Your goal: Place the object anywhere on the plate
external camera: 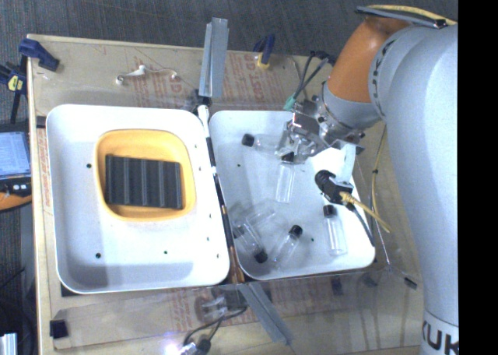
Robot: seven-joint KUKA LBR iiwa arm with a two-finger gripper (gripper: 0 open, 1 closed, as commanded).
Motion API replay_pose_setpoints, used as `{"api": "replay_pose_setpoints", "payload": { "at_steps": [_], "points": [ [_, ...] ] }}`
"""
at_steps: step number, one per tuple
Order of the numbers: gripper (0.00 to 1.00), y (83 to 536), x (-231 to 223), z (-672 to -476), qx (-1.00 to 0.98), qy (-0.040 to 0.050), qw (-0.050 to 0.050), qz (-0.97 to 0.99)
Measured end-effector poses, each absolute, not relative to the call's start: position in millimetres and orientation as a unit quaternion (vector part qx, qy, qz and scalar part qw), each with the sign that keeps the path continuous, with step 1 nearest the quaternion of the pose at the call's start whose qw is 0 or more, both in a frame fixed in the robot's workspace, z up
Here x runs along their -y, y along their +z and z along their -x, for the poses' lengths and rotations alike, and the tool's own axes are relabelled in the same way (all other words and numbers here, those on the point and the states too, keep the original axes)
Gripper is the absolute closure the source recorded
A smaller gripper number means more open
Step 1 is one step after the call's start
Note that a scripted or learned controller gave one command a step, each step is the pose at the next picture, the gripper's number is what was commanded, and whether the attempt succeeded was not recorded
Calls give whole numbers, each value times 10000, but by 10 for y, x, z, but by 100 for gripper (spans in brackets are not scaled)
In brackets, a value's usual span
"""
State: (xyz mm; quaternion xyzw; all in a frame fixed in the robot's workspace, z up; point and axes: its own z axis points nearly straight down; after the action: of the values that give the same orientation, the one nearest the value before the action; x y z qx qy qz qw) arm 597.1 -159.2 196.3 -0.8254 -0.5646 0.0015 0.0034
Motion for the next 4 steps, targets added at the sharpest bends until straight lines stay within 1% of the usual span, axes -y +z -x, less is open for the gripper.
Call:
{"api": "replay_pose_setpoints", "payload": {
  "at_steps": [1,2,3,4],
  "points": [
    [100,2112,1115,-6171,6084,12,15,7937],
    [100,2025,432,-6289,7052,16,23,7090],
    [100,1905,315,-5894,7632,19,20,6461],
    [100,1956,-44,-6148,8128,4,2,5826]
  ]
}}
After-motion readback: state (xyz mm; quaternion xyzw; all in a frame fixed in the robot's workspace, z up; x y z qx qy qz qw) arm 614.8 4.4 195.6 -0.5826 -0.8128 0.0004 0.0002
